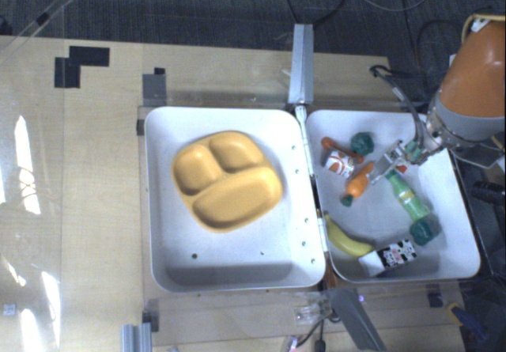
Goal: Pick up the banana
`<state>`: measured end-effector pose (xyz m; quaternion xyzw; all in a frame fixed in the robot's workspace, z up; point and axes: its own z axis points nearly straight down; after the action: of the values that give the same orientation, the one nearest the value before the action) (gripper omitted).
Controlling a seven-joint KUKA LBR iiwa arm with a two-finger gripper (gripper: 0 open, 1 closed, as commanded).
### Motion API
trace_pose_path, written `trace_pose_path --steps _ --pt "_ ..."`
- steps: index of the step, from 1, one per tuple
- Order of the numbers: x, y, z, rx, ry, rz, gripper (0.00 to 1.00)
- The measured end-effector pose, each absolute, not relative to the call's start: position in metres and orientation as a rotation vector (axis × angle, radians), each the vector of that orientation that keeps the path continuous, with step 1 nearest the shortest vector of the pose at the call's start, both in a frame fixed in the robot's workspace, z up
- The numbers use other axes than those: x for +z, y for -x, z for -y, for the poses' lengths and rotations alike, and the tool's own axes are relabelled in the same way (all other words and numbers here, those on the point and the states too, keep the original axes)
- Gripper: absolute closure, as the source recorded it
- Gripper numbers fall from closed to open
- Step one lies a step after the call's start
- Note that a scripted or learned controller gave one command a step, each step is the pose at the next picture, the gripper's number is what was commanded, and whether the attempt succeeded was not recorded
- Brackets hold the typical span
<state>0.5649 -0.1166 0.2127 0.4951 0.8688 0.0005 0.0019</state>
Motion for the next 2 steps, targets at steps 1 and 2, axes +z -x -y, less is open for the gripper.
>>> trace_pose_path --steps 1,2 --pt "0.229 -0.576 0.068 0.002 -1.773 -2.589 0.00" --pt "0.182 -0.513 0.061 0.000 -1.800 -2.575 0.00"
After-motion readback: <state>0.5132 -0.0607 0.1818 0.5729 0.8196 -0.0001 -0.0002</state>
